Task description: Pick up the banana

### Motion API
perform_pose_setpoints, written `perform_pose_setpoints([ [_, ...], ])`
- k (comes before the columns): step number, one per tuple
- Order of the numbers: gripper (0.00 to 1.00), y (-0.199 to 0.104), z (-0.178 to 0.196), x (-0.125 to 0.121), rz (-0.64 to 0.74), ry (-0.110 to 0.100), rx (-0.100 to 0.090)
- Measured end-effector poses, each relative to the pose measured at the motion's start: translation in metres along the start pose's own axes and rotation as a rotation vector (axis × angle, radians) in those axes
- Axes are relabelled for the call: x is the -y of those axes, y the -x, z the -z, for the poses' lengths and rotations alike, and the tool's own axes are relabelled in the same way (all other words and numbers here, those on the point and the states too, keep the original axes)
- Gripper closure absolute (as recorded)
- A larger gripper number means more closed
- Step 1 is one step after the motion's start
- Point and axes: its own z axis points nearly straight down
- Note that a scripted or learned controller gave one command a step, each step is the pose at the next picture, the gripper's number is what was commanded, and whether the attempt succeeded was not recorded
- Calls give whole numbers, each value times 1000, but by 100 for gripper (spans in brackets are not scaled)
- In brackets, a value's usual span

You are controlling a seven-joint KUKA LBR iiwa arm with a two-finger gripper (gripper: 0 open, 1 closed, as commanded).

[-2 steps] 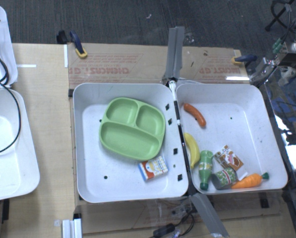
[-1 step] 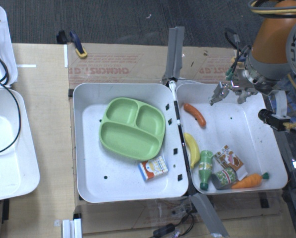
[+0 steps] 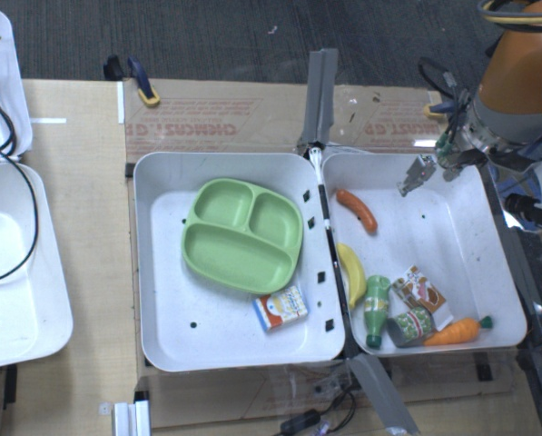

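Note:
The yellow banana (image 3: 351, 272) lies in the right bin (image 3: 452, 221), against its left wall and about halfway down. It points roughly front to back, its lower end close to a green bottle (image 3: 376, 310). My gripper (image 3: 418, 173) hangs over the far side of the right bin, up and to the right of the banana and well apart from it. Nothing is seen in the gripper. The grey arm with its orange band (image 3: 516, 71) comes in from the upper right.
An orange-red sausage (image 3: 356, 209) lies just beyond the banana. A snack packet (image 3: 419, 291), a dark can (image 3: 412, 327) and a carrot (image 3: 454, 331) crowd the right bin's front. The left bin (image 3: 162, 289) holds a green divided plate (image 3: 243, 234) and a small carton (image 3: 280, 308).

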Motion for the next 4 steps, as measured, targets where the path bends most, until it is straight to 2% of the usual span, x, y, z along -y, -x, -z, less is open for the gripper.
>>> perform_pose_setpoints([
  [1, 0, 0, 0, 0, 0, 0, 0],
  [2, 0, -69, 15, 52, 81, -1, -1],
  [3, 0, -129, 49, 98, 202, -2, -2],
  [4, 0, -96, 139, 75, 34, -2, -1],
])
